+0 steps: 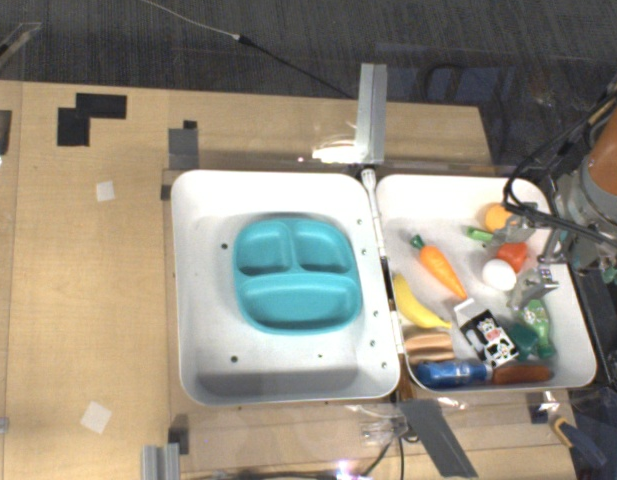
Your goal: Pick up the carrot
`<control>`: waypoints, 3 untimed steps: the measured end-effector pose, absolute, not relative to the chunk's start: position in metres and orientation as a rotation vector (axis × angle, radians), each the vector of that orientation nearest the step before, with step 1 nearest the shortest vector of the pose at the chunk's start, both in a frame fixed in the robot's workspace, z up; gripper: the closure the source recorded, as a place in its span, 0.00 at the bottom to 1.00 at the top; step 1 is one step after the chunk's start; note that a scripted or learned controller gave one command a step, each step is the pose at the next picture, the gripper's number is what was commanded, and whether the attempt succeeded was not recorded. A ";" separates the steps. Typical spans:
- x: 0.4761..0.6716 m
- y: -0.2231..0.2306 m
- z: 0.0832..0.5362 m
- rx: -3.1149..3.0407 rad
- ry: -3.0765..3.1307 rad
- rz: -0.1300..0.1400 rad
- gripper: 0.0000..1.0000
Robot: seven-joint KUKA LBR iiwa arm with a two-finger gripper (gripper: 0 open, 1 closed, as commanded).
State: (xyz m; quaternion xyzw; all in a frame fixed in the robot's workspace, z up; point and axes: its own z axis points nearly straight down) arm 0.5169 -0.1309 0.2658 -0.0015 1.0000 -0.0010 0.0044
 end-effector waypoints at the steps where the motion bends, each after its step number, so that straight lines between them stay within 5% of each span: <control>1: 0.555 -0.080 0.151 0.605 3.082 0.004 0.00; 2: 0.577 -0.094 0.090 0.820 3.015 0.004 0.00; 3: 0.578 -0.087 0.089 1.416 2.791 0.007 0.00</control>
